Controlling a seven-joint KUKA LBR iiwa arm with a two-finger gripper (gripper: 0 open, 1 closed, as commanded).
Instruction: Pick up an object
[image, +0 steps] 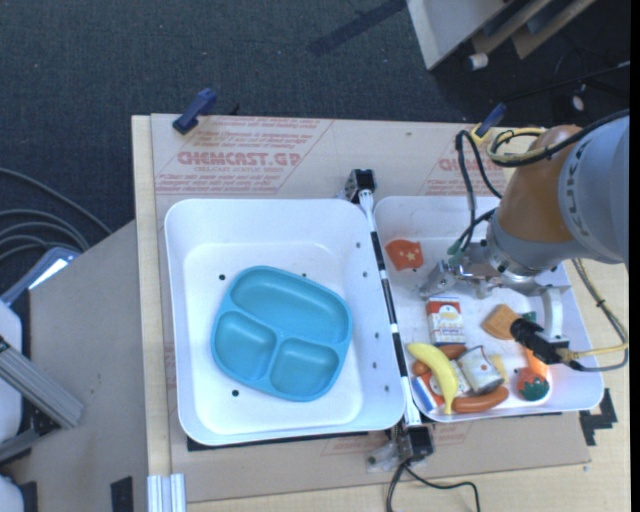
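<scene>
Over the right-hand shallow white bin (585, 395) hangs the grey arm with its orange band (535, 200), reaching in from the right. Its two-finger gripper (455, 275) sits low above the middle of that bin, near the divider between the bins. How far the pincer stands open cannot be told from this slanted view, and nothing can be seen held by it.

Just left of the gripper, toward the far part of the bin, lies a small orange-red square block (404, 254), apart from the other items. Directly below the gripper stands a small red-and-white carton (445, 322), close to the metal tips but whether touching cannot be told. To the right of the carton rests a tan bread-like wedge (499, 322). Along the near edge of the bin lies a cluster: a yellow plastic banana (437, 368), a grey-and-white tin can (481, 372) just beside it, a reddish-brown sausage (478, 402) under the can, and an orange carrot with a green top (535, 381) at the right end.

Within the left-hand white bin (190, 260) lies a blue plastic tray with three compartments (281, 333), roughly in the middle, well apart from the arm. Both bins rest on a pale wooden board with red lettering (240, 155).
</scene>
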